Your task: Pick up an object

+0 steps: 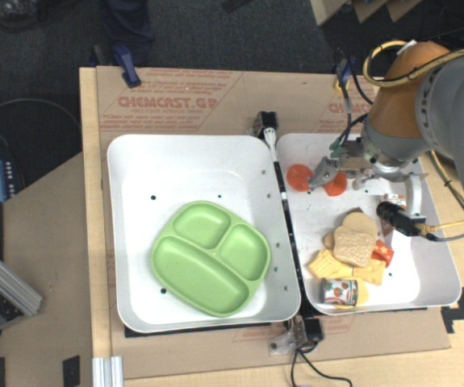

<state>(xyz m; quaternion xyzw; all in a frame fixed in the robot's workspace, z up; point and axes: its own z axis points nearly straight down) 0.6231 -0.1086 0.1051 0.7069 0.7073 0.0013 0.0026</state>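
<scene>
Two-finger gripper (pixel 328 177): low in right white bin (pixel 441 285), poised over flat round orange-red pieces (pixel 298 176); its opening and hold, cannot tell.

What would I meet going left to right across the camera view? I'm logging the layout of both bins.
Left bin → green divided plate → right bin with an orange-red round piece → small can → grey arm.
</scene>
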